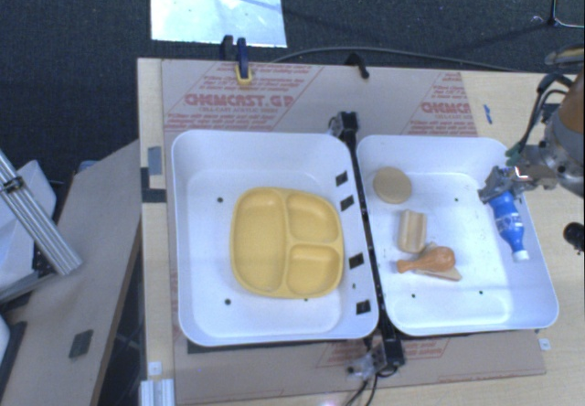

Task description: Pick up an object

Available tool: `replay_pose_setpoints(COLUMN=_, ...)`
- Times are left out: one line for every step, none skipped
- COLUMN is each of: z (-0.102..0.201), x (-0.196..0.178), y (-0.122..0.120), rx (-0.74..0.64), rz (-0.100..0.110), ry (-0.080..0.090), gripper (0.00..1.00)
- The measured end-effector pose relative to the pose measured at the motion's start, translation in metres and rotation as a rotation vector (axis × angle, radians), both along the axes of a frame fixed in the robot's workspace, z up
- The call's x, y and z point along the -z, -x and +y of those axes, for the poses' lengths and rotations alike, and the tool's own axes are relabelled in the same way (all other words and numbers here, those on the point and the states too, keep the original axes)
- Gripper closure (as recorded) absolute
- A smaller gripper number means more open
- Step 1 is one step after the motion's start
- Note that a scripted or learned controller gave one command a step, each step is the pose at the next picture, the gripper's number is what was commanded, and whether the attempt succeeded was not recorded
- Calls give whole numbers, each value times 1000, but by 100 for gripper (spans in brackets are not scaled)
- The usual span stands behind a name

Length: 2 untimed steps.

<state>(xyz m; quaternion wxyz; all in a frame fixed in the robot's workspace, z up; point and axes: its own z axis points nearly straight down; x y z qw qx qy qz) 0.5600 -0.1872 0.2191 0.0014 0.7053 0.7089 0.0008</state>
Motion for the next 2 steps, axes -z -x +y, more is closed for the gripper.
replay_pose_setpoints(z=53, x=-7, y=-25, rx=-5, rz=-2, ry=-2, gripper=100)
replay_pose_setpoints(z=106, x=-17, y=-39, rx=-5, rz=-1, ry=-3, gripper=100)
